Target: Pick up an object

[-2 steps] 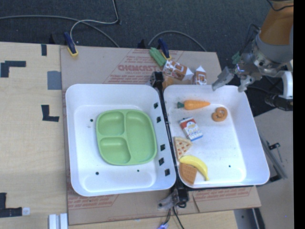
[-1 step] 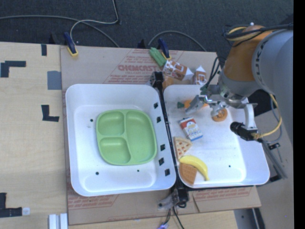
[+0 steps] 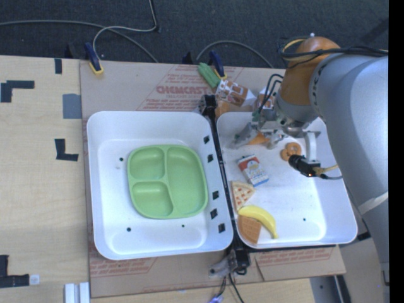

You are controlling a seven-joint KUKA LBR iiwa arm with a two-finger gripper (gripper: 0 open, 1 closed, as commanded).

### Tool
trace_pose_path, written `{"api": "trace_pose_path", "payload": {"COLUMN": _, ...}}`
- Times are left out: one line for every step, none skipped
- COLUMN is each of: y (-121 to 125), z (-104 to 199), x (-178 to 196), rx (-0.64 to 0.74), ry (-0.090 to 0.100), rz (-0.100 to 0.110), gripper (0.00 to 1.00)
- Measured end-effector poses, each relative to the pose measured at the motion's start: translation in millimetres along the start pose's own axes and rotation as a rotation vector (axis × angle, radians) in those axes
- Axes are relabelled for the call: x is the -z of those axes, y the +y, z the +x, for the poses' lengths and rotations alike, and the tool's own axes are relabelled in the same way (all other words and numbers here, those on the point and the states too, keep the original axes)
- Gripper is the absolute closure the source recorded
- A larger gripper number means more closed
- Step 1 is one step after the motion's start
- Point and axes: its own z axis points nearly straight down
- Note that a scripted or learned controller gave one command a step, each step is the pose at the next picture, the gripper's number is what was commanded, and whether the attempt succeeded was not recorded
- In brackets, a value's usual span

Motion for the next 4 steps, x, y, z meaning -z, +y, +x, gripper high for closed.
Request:
{"api": "trace_pose_path", "payload": {"y": -32.9, "z": 18.9, "x": 0.8, "rx": -0.001, "ry": -0.002, "rz": -0.009, "gripper": 0.00}}
{"api": "trace_pose_path", "payload": {"y": -40.9, "z": 23.7, "x": 1.0, "rx": -0.002, "ry": -0.003, "rz": -0.011, "gripper": 0.00}}
{"api": "trace_pose_path", "payload": {"y": -41.0, "z": 23.8, "x": 10.6, "rx": -0.001, "ry": -0.003, "rz": -0.010, "gripper": 1.00}}
{"api": "trace_pose_path", "payload": {"y": -41.1, "z": 23.9, "x": 10.4, "rx": -0.001, "ry": -0.003, "rz": -0.010, "gripper": 0.00}}
